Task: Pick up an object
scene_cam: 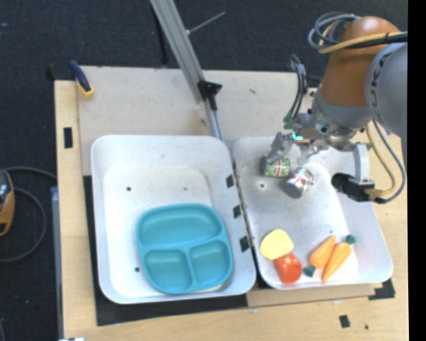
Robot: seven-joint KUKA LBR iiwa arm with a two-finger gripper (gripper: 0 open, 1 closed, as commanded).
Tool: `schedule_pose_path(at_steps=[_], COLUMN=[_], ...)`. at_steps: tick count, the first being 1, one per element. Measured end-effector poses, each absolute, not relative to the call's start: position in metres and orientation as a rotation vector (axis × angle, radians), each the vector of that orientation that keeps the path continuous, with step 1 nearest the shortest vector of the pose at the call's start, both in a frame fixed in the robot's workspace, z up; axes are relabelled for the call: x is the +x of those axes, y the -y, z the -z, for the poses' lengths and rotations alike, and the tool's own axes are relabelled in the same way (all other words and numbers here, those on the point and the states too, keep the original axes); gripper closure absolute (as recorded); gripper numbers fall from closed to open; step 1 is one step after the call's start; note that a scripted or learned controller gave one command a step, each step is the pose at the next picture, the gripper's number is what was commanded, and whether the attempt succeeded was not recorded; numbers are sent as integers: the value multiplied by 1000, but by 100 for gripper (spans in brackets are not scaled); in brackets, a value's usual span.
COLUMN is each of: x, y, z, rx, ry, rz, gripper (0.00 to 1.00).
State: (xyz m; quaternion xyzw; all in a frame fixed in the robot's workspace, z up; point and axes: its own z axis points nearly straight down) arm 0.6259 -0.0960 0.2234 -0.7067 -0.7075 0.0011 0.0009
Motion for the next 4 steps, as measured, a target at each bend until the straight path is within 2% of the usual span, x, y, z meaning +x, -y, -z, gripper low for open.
schedule_pose_path(at_steps=[1, 2, 4], x=[627, 635, 628], y=[96, 96, 103], z=[-225, -179, -99], rx=[-2220, -2220, -2225], ry=[2224, 2222, 2218], rz=[0, -5, -5], gripper=[0, 0, 0])
